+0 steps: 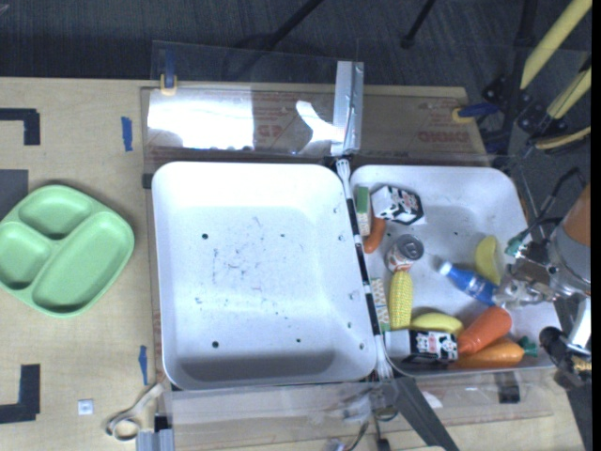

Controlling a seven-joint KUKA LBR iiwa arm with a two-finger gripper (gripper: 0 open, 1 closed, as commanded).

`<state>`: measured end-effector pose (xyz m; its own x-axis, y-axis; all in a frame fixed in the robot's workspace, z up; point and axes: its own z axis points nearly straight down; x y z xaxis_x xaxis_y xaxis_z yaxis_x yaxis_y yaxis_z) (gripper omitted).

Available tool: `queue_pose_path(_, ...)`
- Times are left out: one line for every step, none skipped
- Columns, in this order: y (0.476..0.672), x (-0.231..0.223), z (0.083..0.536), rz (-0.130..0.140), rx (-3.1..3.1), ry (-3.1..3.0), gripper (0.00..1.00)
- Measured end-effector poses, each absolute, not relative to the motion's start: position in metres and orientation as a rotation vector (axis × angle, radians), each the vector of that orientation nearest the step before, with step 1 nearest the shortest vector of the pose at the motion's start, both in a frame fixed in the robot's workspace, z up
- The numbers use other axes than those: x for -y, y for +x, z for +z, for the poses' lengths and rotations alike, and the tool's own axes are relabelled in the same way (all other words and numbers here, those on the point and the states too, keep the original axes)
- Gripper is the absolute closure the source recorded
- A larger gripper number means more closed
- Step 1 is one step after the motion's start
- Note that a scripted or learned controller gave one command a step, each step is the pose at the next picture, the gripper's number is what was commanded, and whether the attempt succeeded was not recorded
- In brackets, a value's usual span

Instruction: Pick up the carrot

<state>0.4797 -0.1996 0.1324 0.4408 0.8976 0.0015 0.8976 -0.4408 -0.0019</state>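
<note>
A fat orange carrot (486, 327) with a green stub lies near the front right corner of the right bin (451, 184). A second, flatter orange piece (500, 351) rests just in front of it against the front wall. Another small orange item (374, 236) lies by the bin's left wall. My gripper (528, 275) hangs over the right edge of this bin, just above and to the right of the fat carrot and close to a blue bottle (467, 281). Nothing visibly hangs from it.
The right bin also holds a corn cob (401, 297), a banana (437, 322), a yellow lemon (486, 255), a can (408, 249) and two black-and-white cartons (399, 205) (432, 345). The left bin (174, 252) stands beside it. A green divided plate (61, 247) lies far left.
</note>
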Motion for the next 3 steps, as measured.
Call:
queue_pose_path(0.488, 0.211, 0.191, 0.0, 1.829, -2.555, 1.0)
queue_pose_path(0.489, 0.212, 0.201, -0.001, 1.832, -2.557, 1.0)
queue_pose_path(0.49, 0.212, 0.211, -0.001, 1.835, -2.558, 1.0)
